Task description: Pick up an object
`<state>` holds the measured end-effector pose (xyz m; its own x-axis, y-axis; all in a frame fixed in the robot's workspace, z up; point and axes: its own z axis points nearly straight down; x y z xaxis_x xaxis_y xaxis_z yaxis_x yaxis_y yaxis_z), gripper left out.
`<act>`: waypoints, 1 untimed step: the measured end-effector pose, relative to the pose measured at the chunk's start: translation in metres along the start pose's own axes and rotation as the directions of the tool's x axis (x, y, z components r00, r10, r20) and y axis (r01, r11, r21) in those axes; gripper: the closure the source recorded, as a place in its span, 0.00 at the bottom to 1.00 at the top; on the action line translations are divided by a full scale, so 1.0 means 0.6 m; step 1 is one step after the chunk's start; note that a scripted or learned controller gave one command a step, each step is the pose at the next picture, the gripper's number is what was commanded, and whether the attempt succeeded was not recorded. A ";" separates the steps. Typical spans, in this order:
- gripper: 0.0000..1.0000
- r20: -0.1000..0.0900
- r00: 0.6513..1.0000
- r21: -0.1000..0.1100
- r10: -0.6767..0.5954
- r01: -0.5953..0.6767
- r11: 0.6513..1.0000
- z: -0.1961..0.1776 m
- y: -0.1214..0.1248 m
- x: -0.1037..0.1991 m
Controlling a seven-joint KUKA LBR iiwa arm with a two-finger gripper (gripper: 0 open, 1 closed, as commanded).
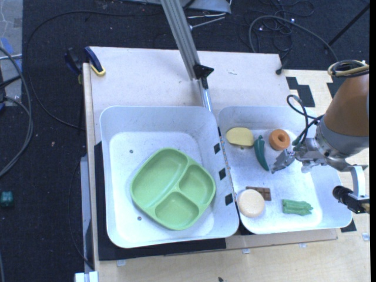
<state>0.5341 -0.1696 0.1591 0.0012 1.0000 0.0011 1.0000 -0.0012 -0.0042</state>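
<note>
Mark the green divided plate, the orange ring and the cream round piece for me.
green divided plate (173, 188): camera view, on the ridge between its compartments.
orange ring (279, 133): camera view, on its upper rim.
cream round piece (251, 204): camera view, middle of its top face.

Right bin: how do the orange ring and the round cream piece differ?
The orange ring is orange with a hole through its middle; the round cream piece is pale cream and solid. The ring lies near the bin's far edge, the cream piece near the front edge, touching a brown block. The cream piece looks somewhat larger. Both are round and lie in the right bin.
</note>
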 end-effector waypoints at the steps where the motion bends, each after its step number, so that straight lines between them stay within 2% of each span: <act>1: 0.00 0.000 1.000 0.000 0.000 0.000 1.000 0.077 -0.009 -0.008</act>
<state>0.5284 -0.1746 0.1130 0.0013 1.0000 0.0009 1.0000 -0.0013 -0.0042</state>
